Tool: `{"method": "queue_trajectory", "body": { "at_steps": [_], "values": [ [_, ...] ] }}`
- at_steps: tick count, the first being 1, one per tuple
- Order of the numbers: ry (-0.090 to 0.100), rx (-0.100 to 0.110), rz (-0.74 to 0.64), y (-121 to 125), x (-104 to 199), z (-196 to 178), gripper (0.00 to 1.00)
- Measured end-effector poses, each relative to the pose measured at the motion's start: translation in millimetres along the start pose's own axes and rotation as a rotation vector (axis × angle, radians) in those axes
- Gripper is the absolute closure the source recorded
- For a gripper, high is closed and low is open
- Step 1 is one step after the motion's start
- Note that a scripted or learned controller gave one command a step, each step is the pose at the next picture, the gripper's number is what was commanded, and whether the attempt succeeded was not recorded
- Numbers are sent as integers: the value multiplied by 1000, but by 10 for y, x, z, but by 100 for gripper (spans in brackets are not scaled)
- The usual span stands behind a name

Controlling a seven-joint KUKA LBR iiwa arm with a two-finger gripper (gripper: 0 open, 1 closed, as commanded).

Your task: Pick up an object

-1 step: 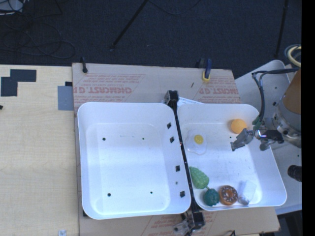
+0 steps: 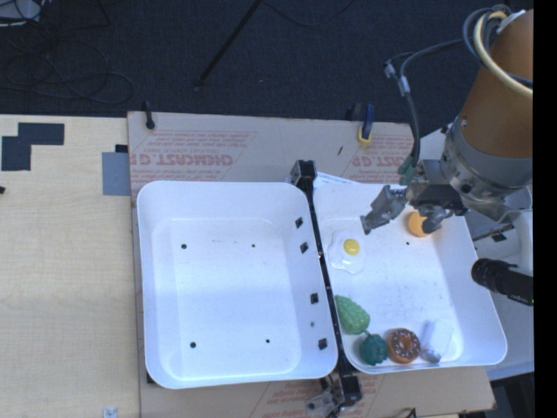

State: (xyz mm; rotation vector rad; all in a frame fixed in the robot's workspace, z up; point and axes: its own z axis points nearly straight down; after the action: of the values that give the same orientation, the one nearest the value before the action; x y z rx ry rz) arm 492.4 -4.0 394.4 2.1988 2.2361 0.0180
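The gripper [image 2: 406, 212] hangs over the upper part of the right bin [image 2: 474, 316], at the right of the frame. Its two fingers are spread apart, one pointing lower left toward the middle of the bin, the other down beside the orange ball [image 2: 418, 225]. Nothing sits between them.

The ball lies just beside the right finger, partly hidden by it, so I judge it the nearest thing to pick, though the slanted view makes it hard to say whether the finger touches it or hangs above it. It is round, with no long axis to match.

The fried egg [image 2: 349, 254] lies flat, below and left of the gripper, near the divider between the bins. It would be hard to pinch, being so thin.

The rest sits well apart, along the bin's lower edge: a green leafy piece [image 2: 352, 313], a dark teal lump [image 2: 374, 349], a doughnut [image 2: 403, 345] and a pale white piece [image 2: 438, 338], too washed out against the bin to identify.

The coming move likely turns on shifting slightly right and dropping so the ball falls between the fingers.
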Motion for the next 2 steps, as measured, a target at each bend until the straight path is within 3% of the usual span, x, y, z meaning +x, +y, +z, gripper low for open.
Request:
{"method": "queue_trajectory", "body": {
  "at_steps": [1, 2],
  "values": [
    [-3, 6, 13, -154, 264, -756, 0],
    [-6, 33, 15, -195, 586, 1071, 0]
  ]
}}
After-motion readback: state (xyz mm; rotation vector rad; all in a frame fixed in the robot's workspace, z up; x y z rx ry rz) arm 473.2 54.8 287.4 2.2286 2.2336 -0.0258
